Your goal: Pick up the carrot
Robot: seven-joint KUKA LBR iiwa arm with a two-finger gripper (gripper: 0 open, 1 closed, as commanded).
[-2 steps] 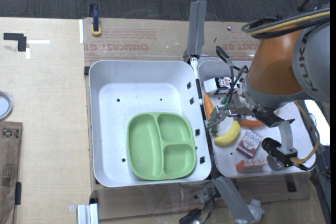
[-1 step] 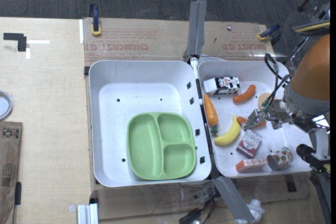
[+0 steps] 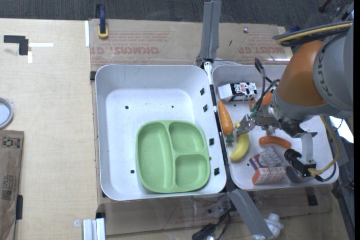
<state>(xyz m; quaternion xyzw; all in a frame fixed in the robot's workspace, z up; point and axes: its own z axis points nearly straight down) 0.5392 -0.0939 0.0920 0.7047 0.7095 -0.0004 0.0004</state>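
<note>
Green divided plate [image 3: 171,155] in left bin [image 3: 107,137], well left of tool [image 3: 245,125], carrot [image 3: 225,118] just left of tool beside banana [image 3: 241,147], tool's finger state impossible to tell

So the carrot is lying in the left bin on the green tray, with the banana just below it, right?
Not quite. The camera view shows the carrot lying in the right bin, against its left wall, not on the green tray. The tray sits in the left bin. The banana does lie just below the carrot.
</note>
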